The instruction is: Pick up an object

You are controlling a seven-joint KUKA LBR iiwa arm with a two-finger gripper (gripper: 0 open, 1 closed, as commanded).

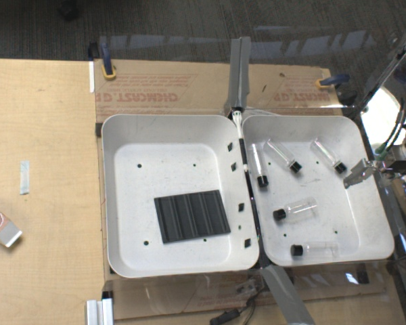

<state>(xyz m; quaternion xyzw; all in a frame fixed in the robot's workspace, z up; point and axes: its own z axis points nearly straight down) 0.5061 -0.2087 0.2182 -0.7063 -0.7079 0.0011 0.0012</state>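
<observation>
I see 2 shallow white bins side by side on a cardboard sheet [189,90] over the bench. The left bin [122,134] holds 1 black ribbed panel [191,216], lying flat near its centre toward 5 o'clock, edges slightly skewed to the bin walls.

The right bin [355,131] holds 5 clear vials with black caps, all lying on their sides:
- vial 1 [258,162] at 9 o'clock, close beside the left wall, cap toward 6 o'clock.
- vial 2 [283,156] at about 11 o'clock, cap pointing toward 4 o'clock, near vial 1 but apart.
- vial 3 [327,154] at 1 o'clock, cap toward 4 o'clock.
- vial 4 [295,211] near centre, cap toward 9 o'clock.
- vial 5 [314,250] at 6 o'clock near the front wall, cap toward 9 o'clock.

The gripper [357,174] sits at the bin's 3 o'clock edge, just beside the cap of vial 3, not touching that I can see. Too small and blurred; I cannot tell its state. Nothing visible in it.

Around: blue clamp [105,62] at the cardboard's 11 o'clock corner, another clamp [331,81] at 1 o'clock. A grey upright bar [239,73] stands at 12 o'clock between the bins. On the wooden bench [40,114] at 9 o'clock lie a small pale strip [24,178] and a red-and-grey block [0,225].
</observation>
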